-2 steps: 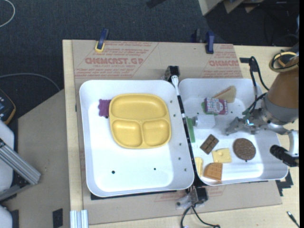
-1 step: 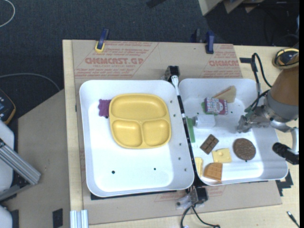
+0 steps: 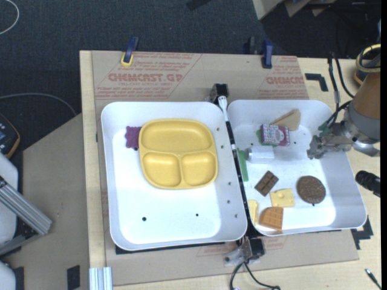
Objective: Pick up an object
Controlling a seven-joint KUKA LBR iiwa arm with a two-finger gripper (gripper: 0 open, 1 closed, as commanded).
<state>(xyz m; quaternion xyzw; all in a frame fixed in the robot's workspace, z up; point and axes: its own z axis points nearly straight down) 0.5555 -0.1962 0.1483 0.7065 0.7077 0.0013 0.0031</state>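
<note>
A brown-papered bench [image 3: 181, 71] printed with red lettering stands on dark carpet and bears two shallow white bins side by side. The arm [image 3: 369, 110] is cut off by the right edge, so little more than its wrist and the gripper [image 3: 319, 148] show; the gripper hangs over the right bin [image 3: 344, 192] near its right wall, and whether it is spread or closed cannot be made out at this size, nor is anything visible between its tips. In the left bin [image 3: 121, 180] one yellow divided plate [image 3: 178, 151] with three compartments covers part of one purple piece [image 3: 132, 136], of which only the left part shows. The right bin holds seven loose toy foods: a tan wedge [image 3: 290, 119], a small carton [image 3: 275, 135], a white block [image 3: 261, 156], a brown square [image 3: 266, 183], a yellow piece [image 3: 283, 197], a waffle [image 3: 271, 218] and a brown round cookie [image 3: 311, 188]. The cookie lies nearest below the gripper, apart from it. Bare floor lies along the right bin's right wall and across the left bin's lower half.
</note>
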